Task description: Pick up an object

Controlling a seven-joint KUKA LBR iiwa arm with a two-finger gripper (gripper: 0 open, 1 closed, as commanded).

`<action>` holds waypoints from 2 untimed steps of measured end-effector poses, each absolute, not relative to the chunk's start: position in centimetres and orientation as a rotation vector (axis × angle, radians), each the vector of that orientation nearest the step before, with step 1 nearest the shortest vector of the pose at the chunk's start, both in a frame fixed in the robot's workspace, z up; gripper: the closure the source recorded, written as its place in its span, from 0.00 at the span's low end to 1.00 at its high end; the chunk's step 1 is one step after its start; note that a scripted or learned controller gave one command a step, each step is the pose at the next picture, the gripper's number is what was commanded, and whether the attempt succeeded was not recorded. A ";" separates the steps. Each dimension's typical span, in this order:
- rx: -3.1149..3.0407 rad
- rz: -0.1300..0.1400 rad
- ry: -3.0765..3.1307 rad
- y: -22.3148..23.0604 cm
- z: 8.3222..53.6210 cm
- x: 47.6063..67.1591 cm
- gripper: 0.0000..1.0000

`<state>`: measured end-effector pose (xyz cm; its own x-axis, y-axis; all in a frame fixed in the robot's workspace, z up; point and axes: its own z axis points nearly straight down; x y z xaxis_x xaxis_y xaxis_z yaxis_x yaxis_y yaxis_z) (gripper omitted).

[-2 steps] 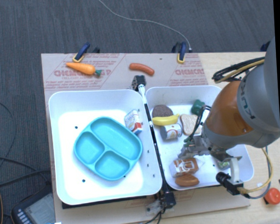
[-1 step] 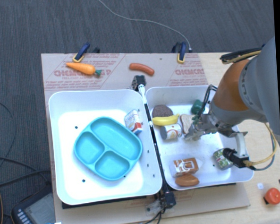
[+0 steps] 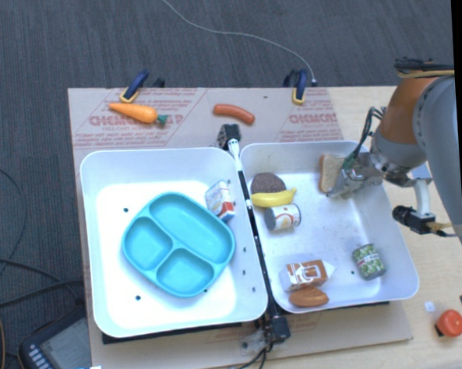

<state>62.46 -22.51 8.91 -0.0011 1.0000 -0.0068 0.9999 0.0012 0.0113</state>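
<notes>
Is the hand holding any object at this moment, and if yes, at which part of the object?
It cannot be told. The hand is low in the right bin, right beside the slice of bread, but no object shows in it.

One fixed camera hangs above my bench (image 3: 211, 115) and looks down on it at a slant, from far enough back that both white bins fit: the left bin (image 3: 105, 168) and the right bin (image 3: 393, 283) side by side. Dark carpet (image 3: 51, 43) lies beyond the bench's far edge. My arm (image 3: 418, 121) enters from the right.
</notes>
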 end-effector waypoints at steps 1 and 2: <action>2.216 0.001 2.220 -18.7 22.3 66.9 1.00; 2.219 -0.003 2.221 -18.7 22.1 66.8 0.00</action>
<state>66.85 -18.75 22.11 -0.0013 1.0000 -0.0026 1.0000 0.0013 0.0003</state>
